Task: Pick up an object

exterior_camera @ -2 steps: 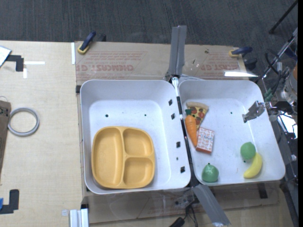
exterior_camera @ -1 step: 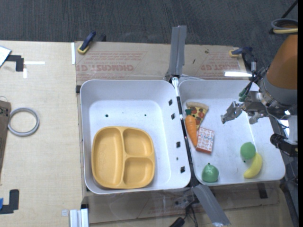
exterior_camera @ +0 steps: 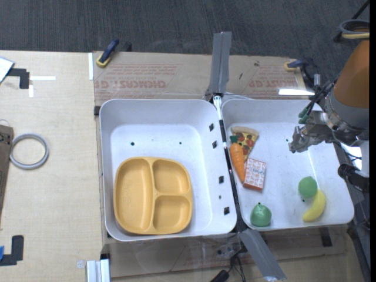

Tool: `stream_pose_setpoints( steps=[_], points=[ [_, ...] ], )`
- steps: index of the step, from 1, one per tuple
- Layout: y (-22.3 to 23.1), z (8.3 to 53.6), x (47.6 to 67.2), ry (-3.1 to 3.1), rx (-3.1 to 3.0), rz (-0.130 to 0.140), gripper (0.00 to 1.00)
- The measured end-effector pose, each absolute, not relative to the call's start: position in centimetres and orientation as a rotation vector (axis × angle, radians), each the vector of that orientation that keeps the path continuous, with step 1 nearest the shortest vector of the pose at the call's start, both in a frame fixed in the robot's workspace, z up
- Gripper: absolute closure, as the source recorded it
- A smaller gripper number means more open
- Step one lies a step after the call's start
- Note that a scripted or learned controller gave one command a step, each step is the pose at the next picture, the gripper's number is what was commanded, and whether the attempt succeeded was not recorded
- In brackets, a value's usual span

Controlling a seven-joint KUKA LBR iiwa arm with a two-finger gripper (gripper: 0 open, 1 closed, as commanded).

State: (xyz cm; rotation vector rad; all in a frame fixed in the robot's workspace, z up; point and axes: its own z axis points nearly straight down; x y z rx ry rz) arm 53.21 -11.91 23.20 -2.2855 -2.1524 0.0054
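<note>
The two shallow white bins, the left bin [exterior_camera: 111,157] and the right bin [exterior_camera: 276,107], look like smooth moulded plastic with a soft sheen, and the yellow three-compartment plate [exterior_camera: 154,194] in the left one has the same smooth, slightly glossy plastic look. In the right bin the orange toy carrot [exterior_camera: 237,160], the yellow toy banana [exterior_camera: 315,207] and the two green rounded toy fruits [exterior_camera: 260,215] [exterior_camera: 307,187] appear as smooth plastic, while the small red-and-white printed carton [exterior_camera: 255,174] looks like matt card. The pale tabletop [exterior_camera: 53,204] shows a matt wood-grain finish, a sheet of brown corrugated cardboard [exterior_camera: 158,78] behind the bins is dull and rough, and the grey pincer [exterior_camera: 296,144] looks like dull metal.
</note>
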Motion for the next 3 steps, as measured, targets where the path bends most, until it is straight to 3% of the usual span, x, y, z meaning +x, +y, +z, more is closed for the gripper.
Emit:
stream_pose_setpoints(
  steps=[1,2,3],
  points=[
    [-7.5,24.0,52.1,-2.268,-2.172,0.004,1.0],
    [-1.9,22.5,57.0,-1.933,-2.475,0.006,1.0],
    [-1.3,41.7,60.2,-1.81,-2.569,0.006,1.0]
  ],
)
